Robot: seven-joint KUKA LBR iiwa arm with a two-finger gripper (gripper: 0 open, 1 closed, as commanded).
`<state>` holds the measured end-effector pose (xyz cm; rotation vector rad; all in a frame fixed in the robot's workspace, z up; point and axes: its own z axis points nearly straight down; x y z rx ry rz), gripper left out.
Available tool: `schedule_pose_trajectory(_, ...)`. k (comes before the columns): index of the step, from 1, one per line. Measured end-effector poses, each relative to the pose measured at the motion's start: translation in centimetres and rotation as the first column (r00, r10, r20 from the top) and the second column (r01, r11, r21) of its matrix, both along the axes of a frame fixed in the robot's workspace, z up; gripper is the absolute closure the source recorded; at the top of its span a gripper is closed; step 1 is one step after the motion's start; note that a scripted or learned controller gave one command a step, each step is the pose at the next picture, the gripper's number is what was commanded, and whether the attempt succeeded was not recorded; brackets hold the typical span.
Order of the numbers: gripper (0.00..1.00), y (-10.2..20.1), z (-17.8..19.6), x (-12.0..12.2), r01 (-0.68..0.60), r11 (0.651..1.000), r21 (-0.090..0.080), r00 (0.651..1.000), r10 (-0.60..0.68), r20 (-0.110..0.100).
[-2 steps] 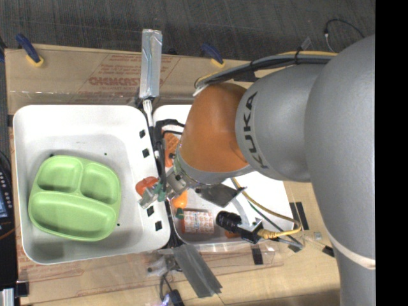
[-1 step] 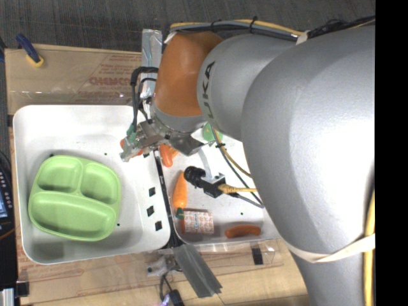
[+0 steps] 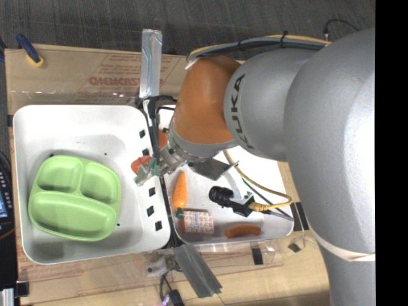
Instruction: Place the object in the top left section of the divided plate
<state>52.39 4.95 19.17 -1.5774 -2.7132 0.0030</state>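
With a small red object seemingly pinched in our tool over the left bin, we should carry it level to the green divided plate and release low over its top left section.

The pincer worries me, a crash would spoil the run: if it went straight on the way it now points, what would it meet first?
Probably the floor of the left bin just inside its right wall, short of the green plate; depth is unclear.
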Motion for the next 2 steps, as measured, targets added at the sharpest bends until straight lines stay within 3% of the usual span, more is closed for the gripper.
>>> schedule_pose_trajectory(1,1.0,3.2,-0.1,-3.8,-0.153,0.988,0.0,0.988,0.153,-0.002)
schedule_pose_trajectory(2,1.0,2.2,-0.1,-4.8,-0.072,0.997,0.0,0.997,0.072,-0.002)
